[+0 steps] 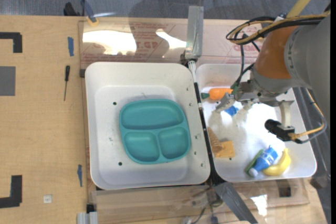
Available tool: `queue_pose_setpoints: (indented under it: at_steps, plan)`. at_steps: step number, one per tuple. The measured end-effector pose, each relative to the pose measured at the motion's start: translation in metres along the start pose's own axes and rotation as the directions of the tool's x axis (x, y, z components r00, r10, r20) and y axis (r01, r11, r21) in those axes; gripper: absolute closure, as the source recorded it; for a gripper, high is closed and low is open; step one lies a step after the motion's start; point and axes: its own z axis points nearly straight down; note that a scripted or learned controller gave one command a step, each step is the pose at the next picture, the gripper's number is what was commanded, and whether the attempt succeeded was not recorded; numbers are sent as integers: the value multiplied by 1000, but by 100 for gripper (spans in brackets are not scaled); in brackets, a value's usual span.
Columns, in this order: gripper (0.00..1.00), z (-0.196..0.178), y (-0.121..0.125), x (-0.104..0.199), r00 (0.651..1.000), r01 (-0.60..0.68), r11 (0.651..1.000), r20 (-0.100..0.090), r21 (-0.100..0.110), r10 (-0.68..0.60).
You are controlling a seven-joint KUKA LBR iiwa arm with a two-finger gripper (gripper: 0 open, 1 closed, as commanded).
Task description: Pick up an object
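Near right bin (307, 165) left edge, gripper (231, 104) beside carrot (217, 94).

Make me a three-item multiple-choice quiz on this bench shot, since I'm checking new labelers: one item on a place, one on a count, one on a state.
1. Where does the banana lie?
A. near corner of the right bin
B. on the teal tray
C. on the wooden bench

2. How many compartments does the teal tray have?
A. two
B. three
C. five

3. How does the teal tray sit in the left bin?
A. on edge against a wall
B. upside down
C. flat, open side up

Answers: 1 A, it lies beside the blue bottle at the right bin's near corner. 2 B, one long section and two smaller ones show. 3 C, the hollow compartments face the camera.
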Motion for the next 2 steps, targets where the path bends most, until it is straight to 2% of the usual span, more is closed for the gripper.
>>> queue_pose_setpoints:
  at_steps: [1, 2]
  plan:
    - [100, -13, 2, 0, 1000, 2, 1000, 2, -8, -2]
    - [100, -100, 19, 40, 975, -220, 975, -1, -2, 220]
